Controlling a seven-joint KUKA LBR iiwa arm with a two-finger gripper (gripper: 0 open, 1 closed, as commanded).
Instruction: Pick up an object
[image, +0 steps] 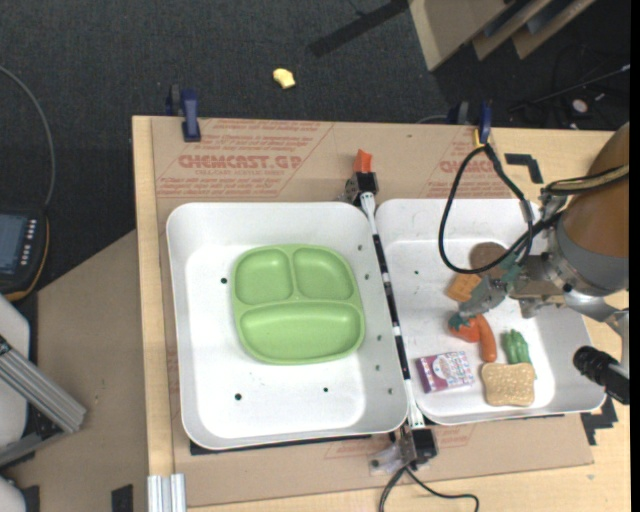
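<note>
In the right bin (420, 235) the arm (590, 235) came in from the right edge of the frame, and its tool (482, 303) was low over a small group of objects in the middle of that bin. The tool tip was just above, or maybe touching, an orange carrot (484, 338), and an orange-brown piece (463, 288) lay just beside it toward the upper left. I cannot tell how the tool stood, wide or narrow, because the tip was small and partly mixed with the objects under it; nothing was clearly seen inside it. Near the carrot, toward the lower right of the frame, there were a green vegetable (515, 346), a tan square sponge or bread piece (508, 384) and a small pink packet (446, 371). A brown round thing (487, 256) lay higher in the bin, partly behind a black cable (452, 215). The left bin (200, 330) carried a green divided plate (297, 303), well apart from the arm. In my judgement the task was only in the reaching or grasping step: every object seemed to lie on the bin floor, so the lift was not yet done, and a firm grip was left to confirm.
</note>
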